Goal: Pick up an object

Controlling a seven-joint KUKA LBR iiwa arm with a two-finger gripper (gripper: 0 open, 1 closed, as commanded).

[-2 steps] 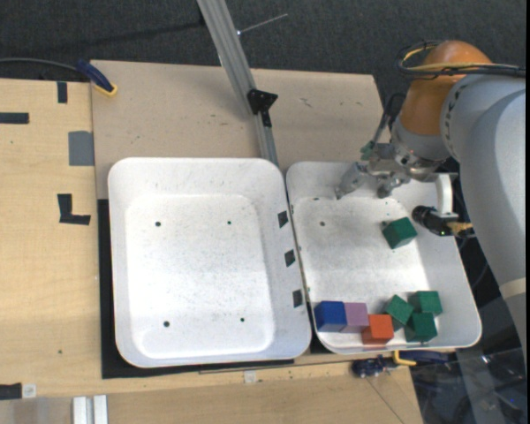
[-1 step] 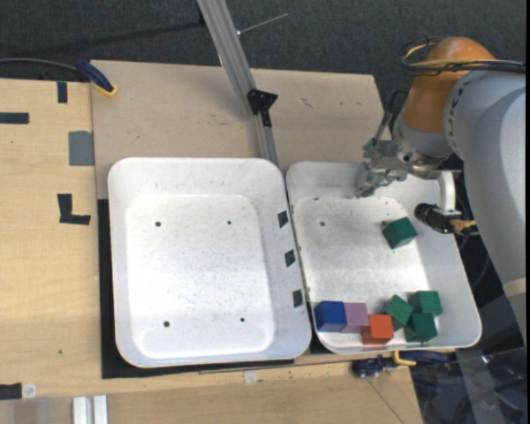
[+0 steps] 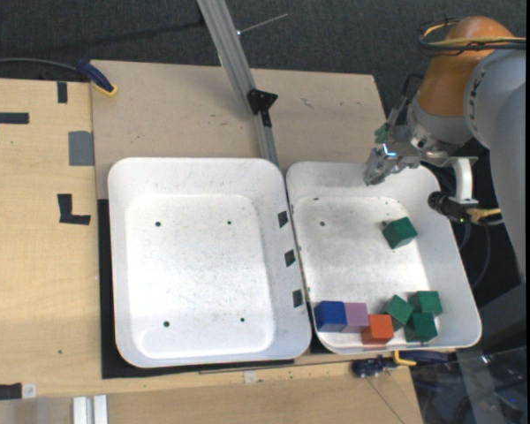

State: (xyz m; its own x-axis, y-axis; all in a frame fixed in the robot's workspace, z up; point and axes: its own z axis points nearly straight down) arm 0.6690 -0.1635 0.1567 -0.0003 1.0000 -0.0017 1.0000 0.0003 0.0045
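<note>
I am looking down at a slant on two shallow white bins set side by side on a bench. My gripper (image 3: 377,170) hangs over the far rim of the right bin (image 3: 336,177), reaching in from the right on a grey arm with an orange band above the wrist; from this angle I cannot tell how it is set, and I see nothing carried in it. The nearest thing to take is a lone green block (image 3: 399,232), lying on the bin floor nearer the camera than my gripper and slightly to its right, well apart from everything else. It sits turned at an angle to the bin walls and looks roughly cubic, so no long axis to line up with. A cluster lies along the near wall: a blue block (image 3: 330,315), a purple block (image 3: 356,314), an orange block (image 3: 380,327) and three more green blocks (image 3: 414,312), touching or nearly so. I judge the lone block the easier target: come nearward, then down.
</note>
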